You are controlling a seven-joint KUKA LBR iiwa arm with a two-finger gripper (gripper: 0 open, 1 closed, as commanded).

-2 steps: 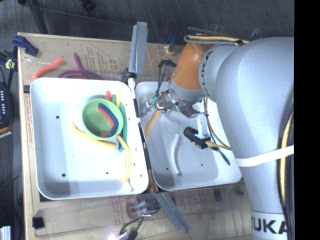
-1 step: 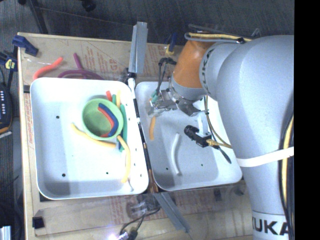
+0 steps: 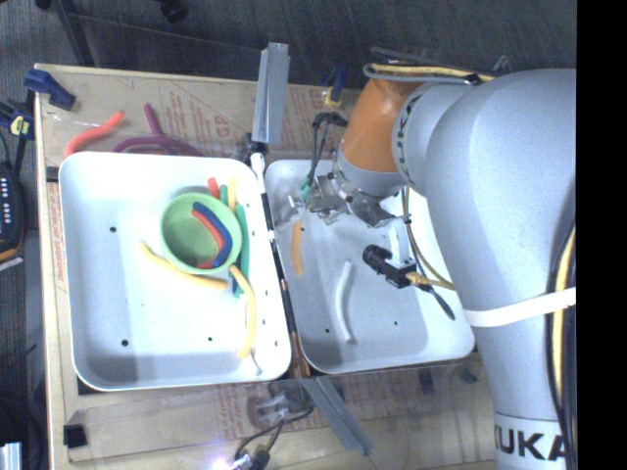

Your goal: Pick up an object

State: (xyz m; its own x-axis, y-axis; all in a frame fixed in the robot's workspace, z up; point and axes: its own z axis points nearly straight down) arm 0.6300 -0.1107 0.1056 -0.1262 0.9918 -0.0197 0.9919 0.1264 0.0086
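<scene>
Reaching from three o'clock, the arm (image 3: pixel 460 194) lowers its tool (image 3: pixel 312 202), grip state impossible to tell, into the right bin's (image 3: pixel 392 351) eleven-o'clock corner, seemingly seeking an object beside the orange stick (image 3: pixel 297 248).

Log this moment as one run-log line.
arm: over right bin | gripper: near its far-left corner, grasp unclear | left bin: green bowl

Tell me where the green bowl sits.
The green bowl lies in the left bin, toward its upper right, with yellow and green strips beside it.
</scene>
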